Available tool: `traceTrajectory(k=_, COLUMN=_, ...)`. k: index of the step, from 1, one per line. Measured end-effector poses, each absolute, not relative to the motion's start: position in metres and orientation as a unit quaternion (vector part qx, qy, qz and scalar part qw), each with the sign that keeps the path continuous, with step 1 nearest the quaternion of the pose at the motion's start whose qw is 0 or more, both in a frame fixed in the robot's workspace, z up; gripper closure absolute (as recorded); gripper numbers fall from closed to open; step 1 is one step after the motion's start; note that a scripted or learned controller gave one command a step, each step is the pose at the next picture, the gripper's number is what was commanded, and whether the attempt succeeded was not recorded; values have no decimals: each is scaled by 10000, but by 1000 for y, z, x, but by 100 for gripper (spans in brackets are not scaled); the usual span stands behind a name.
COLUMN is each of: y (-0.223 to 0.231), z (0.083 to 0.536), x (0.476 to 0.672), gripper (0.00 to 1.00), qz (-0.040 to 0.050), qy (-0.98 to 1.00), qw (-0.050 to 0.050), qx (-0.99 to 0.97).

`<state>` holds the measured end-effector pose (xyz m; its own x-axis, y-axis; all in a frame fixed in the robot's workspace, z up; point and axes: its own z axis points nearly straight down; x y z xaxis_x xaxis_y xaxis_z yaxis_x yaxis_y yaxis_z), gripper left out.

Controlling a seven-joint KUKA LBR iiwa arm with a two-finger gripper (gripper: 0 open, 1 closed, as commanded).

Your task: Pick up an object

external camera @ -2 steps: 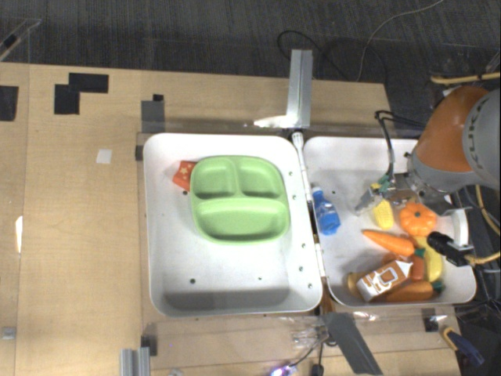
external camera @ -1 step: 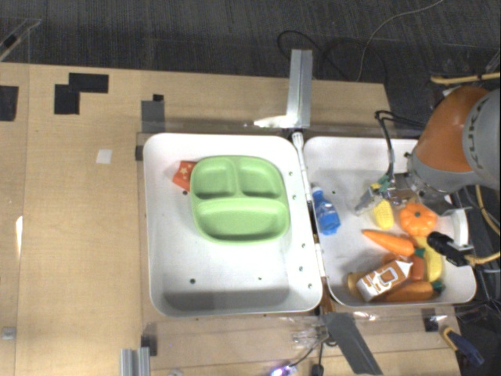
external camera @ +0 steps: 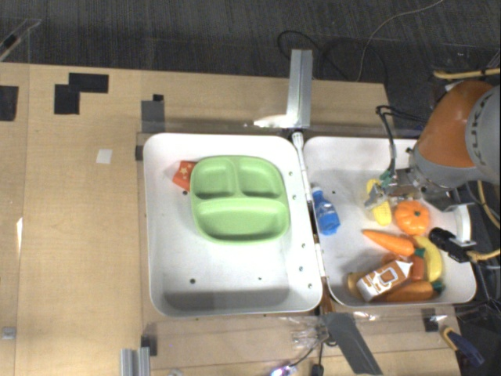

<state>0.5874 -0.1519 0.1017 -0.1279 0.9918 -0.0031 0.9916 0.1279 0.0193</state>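
The right bin (external camera: pixel 344 159) holds several toy foods. A blue bottle (external camera: pixel 325 212) lies by its left wall. Toward the right sit a small yellow piece (external camera: pixel 380 213), an orange fruit (external camera: pixel 412 217), a carrot (external camera: pixel 389 242) and a banana (external camera: pixel 431 259). Along the front lie a brown carton (external camera: pixel 381 280) and a brown sausage (external camera: pixel 409 292). My gripper (external camera: pixel 389 185) reaches in from the right and hovers low, just above the yellow piece and left of the orange fruit. The grey wrist behind it hides part of the bin's right side.
The left bin (external camera: pixel 227 276) carries a green divided plate (external camera: pixel 238 197) with a small red-orange item (external camera: pixel 183 175) at the plate's left edge. A metal post (external camera: pixel 300 84) stands behind the wall between the bins. Cables (external camera: pixel 387 128) hang near the arm.
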Motion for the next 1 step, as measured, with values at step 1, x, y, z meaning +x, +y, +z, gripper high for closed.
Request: traceTrajectory(k=1, y=-73, z=219, x=606, gripper=100, qz=23, qy=7366, qw=24, qx=6763)
